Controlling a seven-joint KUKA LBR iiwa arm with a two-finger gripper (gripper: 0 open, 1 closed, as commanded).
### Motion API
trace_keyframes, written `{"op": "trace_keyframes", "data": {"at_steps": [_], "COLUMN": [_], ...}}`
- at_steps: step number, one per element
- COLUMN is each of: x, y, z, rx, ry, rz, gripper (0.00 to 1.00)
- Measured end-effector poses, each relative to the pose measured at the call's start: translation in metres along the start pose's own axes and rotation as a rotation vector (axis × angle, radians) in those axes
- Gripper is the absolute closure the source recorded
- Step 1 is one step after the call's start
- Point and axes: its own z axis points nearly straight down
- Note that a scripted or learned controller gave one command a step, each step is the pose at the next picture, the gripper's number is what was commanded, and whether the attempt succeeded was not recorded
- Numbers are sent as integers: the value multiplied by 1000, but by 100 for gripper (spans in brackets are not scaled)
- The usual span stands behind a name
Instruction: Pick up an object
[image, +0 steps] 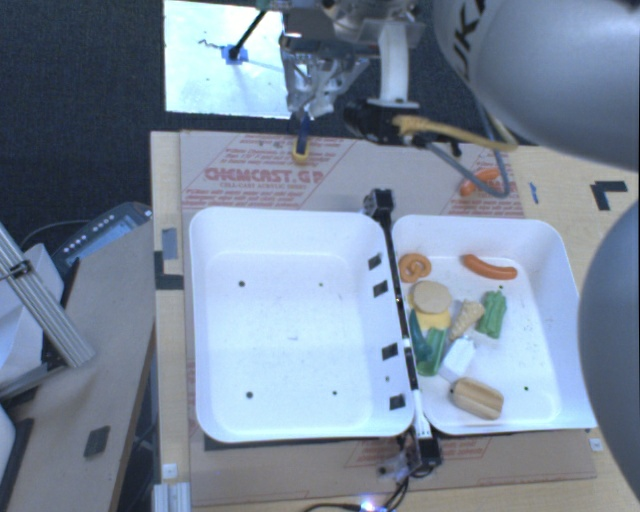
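My gripper (300, 120) hangs high above the cardboard behind the left bin (215, 235). Its metal fingers (312, 95) come together at the tips, shut on a thin object with a blue top and yellow end (300, 152) that dangles straight down. The right bin (555, 300) holds several small items: an orange spiral (414, 267), an orange sausage (489, 267), a tan disc (432, 296) on a yellow block (432, 321), a green piece (492, 313), a cream cone (465, 320), a teal piece (431, 352), a white block (458, 358) and a wooden block (476, 398).
A black divider (392, 300) runs between the two bins. An orange object (482, 182) lies on the cardboard behind the right bin. The arm's grey body (540, 70) crosses the top right, trailing a yellow hose (450, 132). A ramp-like fixture (60, 300) stands left of the bench.
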Motion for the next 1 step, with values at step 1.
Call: {"op": "trace_keyframes", "data": {"at_steps": [1], "x": [0], "y": [35], "z": [62], "rx": [9], "ry": [-2], "rz": [-1], "gripper": [100]}}
